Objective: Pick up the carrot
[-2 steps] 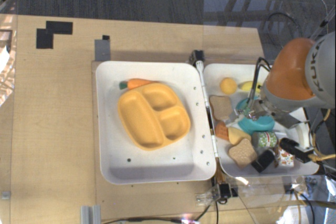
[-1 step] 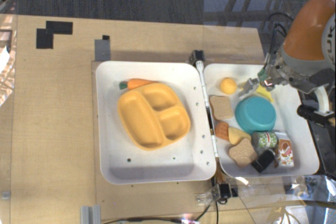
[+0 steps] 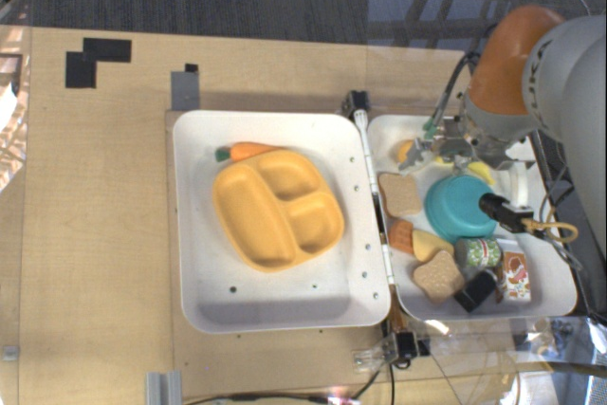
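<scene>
On the wooden bench (image 3: 95, 232) we see the left bin (image 3: 285, 313) holding a yellow divided tray (image 3: 277, 209). The carrot (image 3: 248, 150) lies touching that tray's far edge. The gripper (image 3: 446, 147) hangs well right of the tray; we cannot tell its grasp.

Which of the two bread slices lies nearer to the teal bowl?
The upper bread slice, just left of the teal bowl; the lower slice lies further down beside the can.
</scene>
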`<state>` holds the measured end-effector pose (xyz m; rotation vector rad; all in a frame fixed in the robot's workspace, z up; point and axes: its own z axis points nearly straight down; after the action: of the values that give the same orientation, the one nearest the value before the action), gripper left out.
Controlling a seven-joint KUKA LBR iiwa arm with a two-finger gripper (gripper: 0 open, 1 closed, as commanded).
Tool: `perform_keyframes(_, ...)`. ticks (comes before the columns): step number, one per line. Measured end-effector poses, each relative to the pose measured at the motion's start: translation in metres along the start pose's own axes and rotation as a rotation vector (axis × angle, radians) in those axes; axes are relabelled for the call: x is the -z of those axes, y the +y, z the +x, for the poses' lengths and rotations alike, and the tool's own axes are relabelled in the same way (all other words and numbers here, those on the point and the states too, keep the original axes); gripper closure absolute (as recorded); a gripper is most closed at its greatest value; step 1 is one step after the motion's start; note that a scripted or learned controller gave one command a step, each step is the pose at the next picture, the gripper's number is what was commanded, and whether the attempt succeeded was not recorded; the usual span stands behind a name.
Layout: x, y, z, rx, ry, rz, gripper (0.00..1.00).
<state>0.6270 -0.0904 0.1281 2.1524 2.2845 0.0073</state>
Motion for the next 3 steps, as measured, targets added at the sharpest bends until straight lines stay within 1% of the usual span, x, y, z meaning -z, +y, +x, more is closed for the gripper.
perform_keyframes(1, -0.042, 0.043, -0.021, 0.110, -0.003, -0.002, 0.00)
perform_keyframes(2, -0.025, 0.048, -0.019, 0.118, -0.005, -0.017, 1.00)
perform_keyframes(3, -0.038, 0.046, 0.002, 0.135, -0.004, -0.009, 1.00)
